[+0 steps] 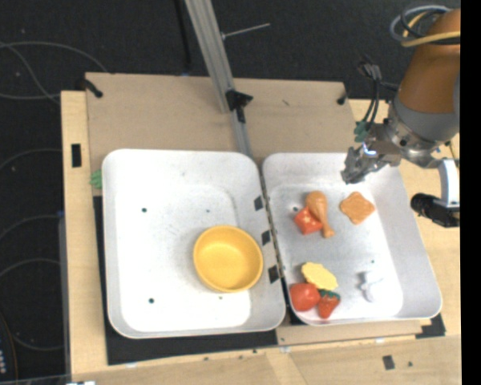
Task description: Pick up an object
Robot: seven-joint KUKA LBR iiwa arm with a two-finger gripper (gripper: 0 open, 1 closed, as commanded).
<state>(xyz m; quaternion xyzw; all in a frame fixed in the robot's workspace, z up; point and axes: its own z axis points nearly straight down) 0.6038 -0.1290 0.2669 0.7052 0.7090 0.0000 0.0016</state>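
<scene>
The right bin (401, 239) holds several toy foods. An orange drumstick (319, 212) lies beside a red piece (306, 222) near the bin's middle. An orange-brown slice (357, 208) sits to their right. At the front lie a yellow piece (319, 276), a red tomato (303, 297) and a strawberry (328, 305). A small white object (369, 285) rests at the front right. My gripper (357, 167) hangs over the bin's back edge, just above and behind the orange-brown slice, with nothing seen between its fingers.
The left bin (144, 215) holds a yellow bowl (227, 257) near its front right. A grey metal post (212, 50) slants up from between the bins at the back. The arm's orange wrist band (429, 62) stands at the right.
</scene>
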